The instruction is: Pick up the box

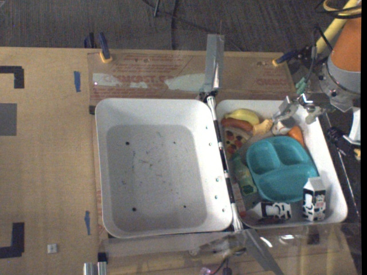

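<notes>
Two small cow-patterned cartons sit at the front of the right bin (338, 171). One box (313, 198) stands upright in the front right corner, and the other box (277, 210) lies on its side just left of it. My gripper (297, 110) hangs over the bin's back right part, well behind both boxes. It is open, with nothing between its fingers, and an orange toy (296, 135) lies just in front of it.
A teal divided plate (281, 168) fills the middle of the right bin. A banana (243, 117), a pizza-slice toy (235, 136) and a green item (243, 176) lie along its left side. The left bin (155, 165) adjoins it.
</notes>
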Controlling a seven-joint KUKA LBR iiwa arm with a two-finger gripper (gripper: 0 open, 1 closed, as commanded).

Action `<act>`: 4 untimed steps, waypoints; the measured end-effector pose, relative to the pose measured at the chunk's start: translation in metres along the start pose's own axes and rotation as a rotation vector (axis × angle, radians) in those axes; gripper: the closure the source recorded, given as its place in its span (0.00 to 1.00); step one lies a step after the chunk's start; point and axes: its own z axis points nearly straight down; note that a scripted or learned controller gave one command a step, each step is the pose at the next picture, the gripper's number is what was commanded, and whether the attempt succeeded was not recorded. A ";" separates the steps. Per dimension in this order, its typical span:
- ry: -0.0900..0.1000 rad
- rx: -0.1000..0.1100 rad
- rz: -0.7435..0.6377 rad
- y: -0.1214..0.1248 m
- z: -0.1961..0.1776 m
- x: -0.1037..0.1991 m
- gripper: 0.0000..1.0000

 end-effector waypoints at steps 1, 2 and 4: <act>-0.001 -0.007 0.063 -0.047 0.169 -0.039 0.00; -0.022 -0.073 0.155 -0.082 0.164 -0.006 0.00; 0.002 -0.065 0.131 -0.086 0.165 -0.026 0.00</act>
